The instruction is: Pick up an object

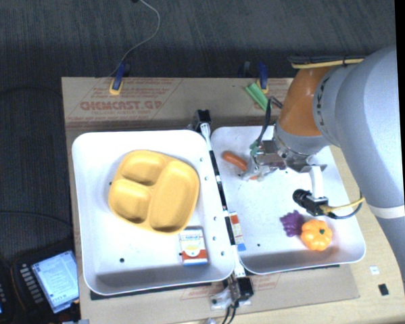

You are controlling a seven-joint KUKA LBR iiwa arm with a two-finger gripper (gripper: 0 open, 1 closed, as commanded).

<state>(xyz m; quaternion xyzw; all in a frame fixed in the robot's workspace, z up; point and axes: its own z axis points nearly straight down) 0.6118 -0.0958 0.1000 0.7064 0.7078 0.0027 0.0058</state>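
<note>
Closest to my camera, the grey arm (374, 135) fills the right side of the view, its orange band (304, 108) sitting above the wrist as it reaches in over the right bin (275, 256). I see the gripper (260, 167) low over the far left part of that bin, just beside an orange carrot-shaped piece (234, 160) that lies near the bin's left wall. Whether the fingers are spread or closed I cannot tell from here, and I cannot make out anything between them. Toward the near right corner of the same bin I see a purple grape cluster (292, 222) touching a small orange pumpkin (316, 234). Over in the left bin (89, 198), a yellow divided plate (153, 189) rests in the middle, and a small carton (193, 246) stands near the front right corner, apart from the plate.
</note>
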